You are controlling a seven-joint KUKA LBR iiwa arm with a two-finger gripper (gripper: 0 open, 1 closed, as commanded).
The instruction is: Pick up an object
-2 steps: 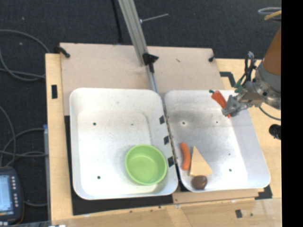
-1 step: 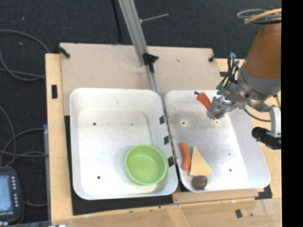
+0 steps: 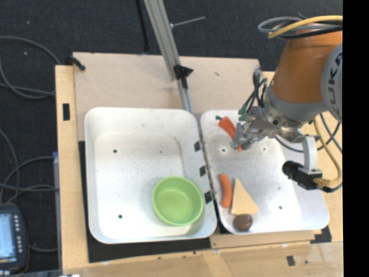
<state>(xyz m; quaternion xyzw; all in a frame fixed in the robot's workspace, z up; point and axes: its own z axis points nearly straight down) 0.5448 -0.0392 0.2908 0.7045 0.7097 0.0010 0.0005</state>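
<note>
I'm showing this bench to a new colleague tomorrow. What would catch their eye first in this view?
Probably the bulky arm with its orange band, reaching in from the right over the right bin, its gripper hanging beside an orange carrot-like piece near the bin's far left corner. Next, the bright green bowl at the near right of the left bin, and the cluster of a second orange piece, a tan wedge and a brown lump by the right bin's near edge.

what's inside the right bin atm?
Right bin holds an orange piece, a tan wedge and a brown lump near the front, and a red-orange piece at the back. The arm covers its far right corner.
</note>
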